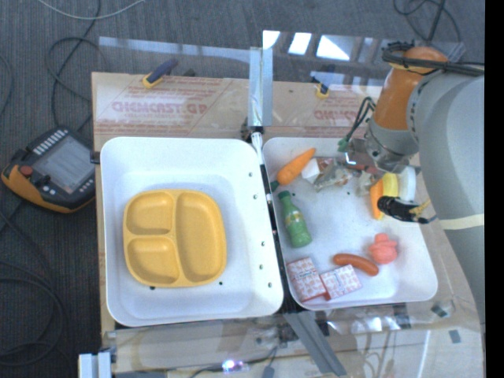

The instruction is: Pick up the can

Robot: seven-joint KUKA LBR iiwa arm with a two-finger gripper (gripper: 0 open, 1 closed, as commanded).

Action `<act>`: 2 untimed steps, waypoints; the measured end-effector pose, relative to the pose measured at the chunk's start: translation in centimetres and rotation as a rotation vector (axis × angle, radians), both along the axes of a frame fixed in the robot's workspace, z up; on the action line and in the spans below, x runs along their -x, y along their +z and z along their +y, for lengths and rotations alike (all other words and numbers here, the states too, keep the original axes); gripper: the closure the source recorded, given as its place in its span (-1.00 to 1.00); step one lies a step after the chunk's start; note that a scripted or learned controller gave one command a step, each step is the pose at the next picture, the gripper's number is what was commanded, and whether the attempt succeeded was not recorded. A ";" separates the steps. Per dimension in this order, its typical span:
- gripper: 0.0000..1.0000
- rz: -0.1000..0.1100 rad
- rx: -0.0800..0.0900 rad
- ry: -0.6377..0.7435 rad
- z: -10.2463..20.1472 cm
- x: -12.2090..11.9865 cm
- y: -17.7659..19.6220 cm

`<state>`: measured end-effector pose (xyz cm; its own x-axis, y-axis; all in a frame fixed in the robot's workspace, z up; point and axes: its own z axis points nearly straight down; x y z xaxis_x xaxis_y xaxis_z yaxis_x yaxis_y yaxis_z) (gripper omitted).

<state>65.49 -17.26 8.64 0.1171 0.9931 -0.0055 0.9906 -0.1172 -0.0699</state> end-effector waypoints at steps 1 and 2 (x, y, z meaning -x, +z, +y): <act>-1.00 0.007 -0.008 -0.093 -0.2 0.3 -0.2; 1.00 0.010 -0.002 -0.092 -0.2 0.4 0.6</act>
<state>65.13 -17.49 9.21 0.2082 0.9781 -0.0051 0.9749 -0.2079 -0.0797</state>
